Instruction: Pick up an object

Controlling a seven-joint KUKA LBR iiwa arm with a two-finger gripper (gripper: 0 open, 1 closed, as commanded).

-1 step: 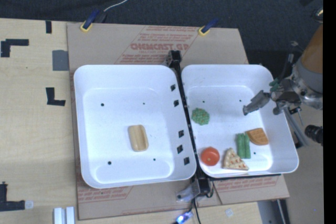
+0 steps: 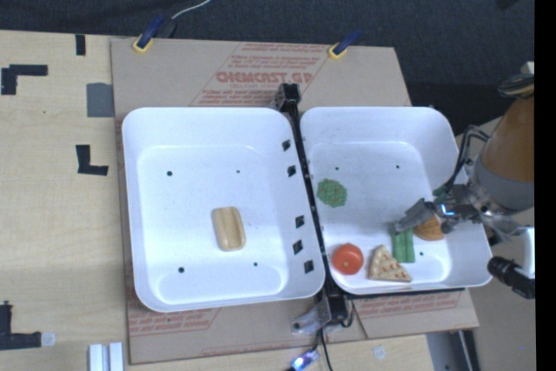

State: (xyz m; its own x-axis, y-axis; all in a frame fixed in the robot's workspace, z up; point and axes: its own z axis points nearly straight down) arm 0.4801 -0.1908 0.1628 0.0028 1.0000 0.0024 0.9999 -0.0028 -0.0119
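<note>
Seen from above, two shallow white bins sit side by side on a brown cardboard sheet. The left white bin (image 2: pixel 148 187) holds one tan, rounded bread-roll-shaped object (image 2: pixel 229 228) near its middle, well apart from everything else. The right white bin (image 2: pixel 365 135) holds a green, bumpy broccoli-like piece (image 2: pixel 332 192) near the divider, a red tomato-like ball (image 2: pixel 348 258), a pale triangular pizza-slice-shaped piece (image 2: pixel 387 265), a green upright stick-shaped piece (image 2: pixel 403 244) and an orange-brown rounded piece (image 2: pixel 429 228). The grey arm's two-finger gripper (image 2: pixel 419 220) reaches in from the right, low over the bin's right front corner, touching or just above the orange-brown piece and the green stick. How far open it is cannot be told, and nothing is clearly between its tips. The risk, as it looks, is crowding: three pieces lie close together beside the bin wall, so a closing grip could catch two at once, push one aside, or snag the wall and come up with nothing.
</note>
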